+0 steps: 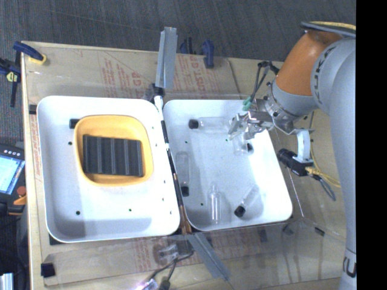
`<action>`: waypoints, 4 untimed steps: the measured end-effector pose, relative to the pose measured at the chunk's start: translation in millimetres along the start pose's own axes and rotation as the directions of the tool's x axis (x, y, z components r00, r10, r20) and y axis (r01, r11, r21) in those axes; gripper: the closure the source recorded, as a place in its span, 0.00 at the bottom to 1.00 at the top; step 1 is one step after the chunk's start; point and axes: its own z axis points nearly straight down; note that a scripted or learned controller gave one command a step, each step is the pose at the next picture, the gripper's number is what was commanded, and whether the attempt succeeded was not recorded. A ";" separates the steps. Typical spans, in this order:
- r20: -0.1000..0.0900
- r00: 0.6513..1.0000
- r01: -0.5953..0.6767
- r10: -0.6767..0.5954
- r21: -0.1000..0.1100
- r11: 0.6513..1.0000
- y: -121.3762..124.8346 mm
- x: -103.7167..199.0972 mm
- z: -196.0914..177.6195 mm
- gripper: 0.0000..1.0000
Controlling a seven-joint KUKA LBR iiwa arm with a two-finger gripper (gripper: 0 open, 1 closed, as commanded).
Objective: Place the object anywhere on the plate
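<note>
Shiny metal gripper [243, 127] hangs low over the right white bin [273, 189], and I cannot tell what its jaws are doing. Clear plastic tubes with black caps [245, 202] lie in that bin. The pick-up step comes first, then a carry left to the yellow plate with the dark ridged middle [113, 148].

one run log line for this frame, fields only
arm: gripper over right white bin, upper part | plate: yellow plate with dark ribbed centre in left white bin | objects: clear tubes in right bin
</note>
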 end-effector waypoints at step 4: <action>0.003 0.873 0.489 -0.489 -0.001 0.873 34.3 247.4 -57.0 1.00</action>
